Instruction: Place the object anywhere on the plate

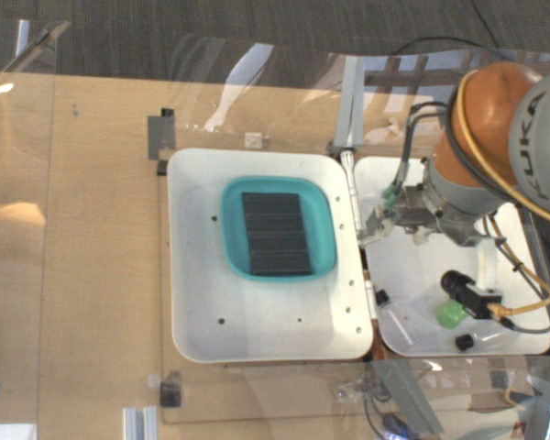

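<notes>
Far out to the tool's left, bare table (73,246), then the left bin (192,324). And there's the teal plate (323,238), sitting in the upper middle of that bin, well left of the tool. A dark ribbed slab (277,235) lies flat across the plate's centre, inside the rim.

On to the divide between the bins: the tool (378,225) hovers just right of it, over the near-left part of the right bin (412,282), pointing towards the plate's side. Wide or narrow? I cannot tell from this angle, and nothing can be made out in its grip.

Right of the tool and lower in the view, the green piece (451,315) lies on the right bin's floor, apart from the tool and well away from the plate. A small black bit (464,342) sits just below it. Behind the tool looms the arm (495,126), its orange band up top.
</notes>
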Controlling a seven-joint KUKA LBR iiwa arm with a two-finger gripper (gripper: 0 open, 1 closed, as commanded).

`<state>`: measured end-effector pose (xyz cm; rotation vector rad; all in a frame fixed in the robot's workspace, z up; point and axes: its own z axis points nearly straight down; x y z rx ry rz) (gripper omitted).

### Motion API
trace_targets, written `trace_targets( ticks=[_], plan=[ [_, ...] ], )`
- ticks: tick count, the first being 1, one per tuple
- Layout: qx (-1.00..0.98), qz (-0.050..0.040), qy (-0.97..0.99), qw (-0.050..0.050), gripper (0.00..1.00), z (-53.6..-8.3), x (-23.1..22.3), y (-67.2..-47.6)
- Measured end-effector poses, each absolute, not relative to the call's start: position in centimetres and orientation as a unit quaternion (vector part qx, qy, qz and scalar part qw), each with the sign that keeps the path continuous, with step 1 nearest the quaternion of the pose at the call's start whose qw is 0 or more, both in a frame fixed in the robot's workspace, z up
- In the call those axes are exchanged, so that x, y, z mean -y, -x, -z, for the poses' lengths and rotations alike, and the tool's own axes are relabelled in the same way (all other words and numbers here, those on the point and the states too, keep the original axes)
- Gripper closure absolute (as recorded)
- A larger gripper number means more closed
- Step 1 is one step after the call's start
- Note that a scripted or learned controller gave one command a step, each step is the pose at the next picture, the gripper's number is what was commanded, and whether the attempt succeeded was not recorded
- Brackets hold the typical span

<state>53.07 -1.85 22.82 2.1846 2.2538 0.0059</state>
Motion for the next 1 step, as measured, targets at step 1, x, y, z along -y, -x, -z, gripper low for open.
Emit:
trace_targets(
  ticks=[1],
  plan=[
    [-0.726, -0.0013, -0.688, 0.001, 0.0, -20.7, 2.62, -54.22]
  ],
)
